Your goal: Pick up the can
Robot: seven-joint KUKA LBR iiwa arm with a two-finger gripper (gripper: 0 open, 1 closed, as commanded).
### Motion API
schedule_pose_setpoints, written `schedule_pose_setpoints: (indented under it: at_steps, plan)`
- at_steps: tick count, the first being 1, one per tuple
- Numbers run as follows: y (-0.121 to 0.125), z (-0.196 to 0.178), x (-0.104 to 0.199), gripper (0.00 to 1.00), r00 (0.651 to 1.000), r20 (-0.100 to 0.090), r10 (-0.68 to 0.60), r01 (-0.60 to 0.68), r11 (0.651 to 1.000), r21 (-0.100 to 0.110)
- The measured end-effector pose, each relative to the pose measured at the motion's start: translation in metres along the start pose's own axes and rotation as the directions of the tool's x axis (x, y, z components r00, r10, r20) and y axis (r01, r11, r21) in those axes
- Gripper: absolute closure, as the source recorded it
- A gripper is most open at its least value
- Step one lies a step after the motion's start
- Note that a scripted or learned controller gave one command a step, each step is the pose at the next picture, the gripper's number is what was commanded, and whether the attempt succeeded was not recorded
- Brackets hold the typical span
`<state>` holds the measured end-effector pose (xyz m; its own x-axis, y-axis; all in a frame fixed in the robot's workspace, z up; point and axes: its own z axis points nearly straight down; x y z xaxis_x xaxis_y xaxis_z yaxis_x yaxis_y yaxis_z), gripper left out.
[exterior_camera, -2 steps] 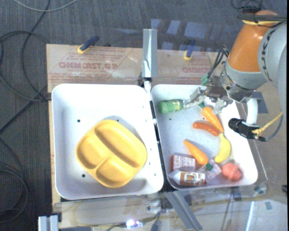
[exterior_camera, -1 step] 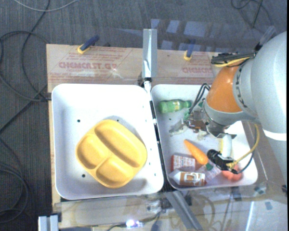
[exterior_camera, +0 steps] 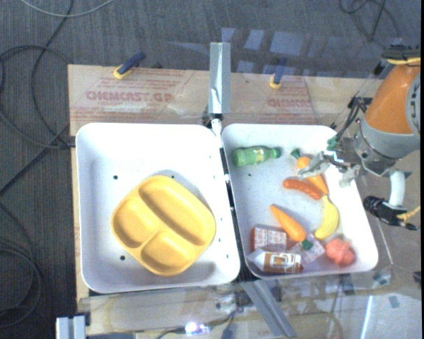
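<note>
The can (exterior_camera: 268, 237) is a small red-brown tin with a pale label. It lies on its side near the front of the right bin (exterior_camera: 234, 189), beside a carrot. My gripper (exterior_camera: 330, 165) hovers over the bin's far right part, above a small orange carrot piece (exterior_camera: 315, 183) and well behind the can. Its fingers look spread apart with nothing between them. The grey arm with its orange band (exterior_camera: 392, 104) comes in from the right.
The right bin also holds a green bottle (exterior_camera: 254, 155), a red-orange pepper (exterior_camera: 302, 186), a carrot (exterior_camera: 288, 222), a banana (exterior_camera: 328, 221), a strawberry (exterior_camera: 340, 251) and an orange bottle (exterior_camera: 278, 262) just in front of the can. A yellow divided tray (exterior_camera: 164, 223) lies in the left bin (exterior_camera: 99, 154).
</note>
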<state>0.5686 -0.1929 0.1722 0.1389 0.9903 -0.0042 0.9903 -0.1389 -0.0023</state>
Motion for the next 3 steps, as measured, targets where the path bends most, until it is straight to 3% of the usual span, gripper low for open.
schedule_pose_setpoints:
  at_steps: [1, 2, 3]
  plan:
    - [0.016, 0.030, -0.024, 0.00, 0.970, -0.001, -0.244, 0.244, 0.970, 0.000]
    - [-0.001, 0.082, 0.051, 0.00, 0.985, 0.002, -0.170, 0.170, 0.985, -0.011]
    - [0.096, -0.014, 0.033, 0.00, 0.994, 0.002, 0.106, -0.106, 0.994, -0.001]
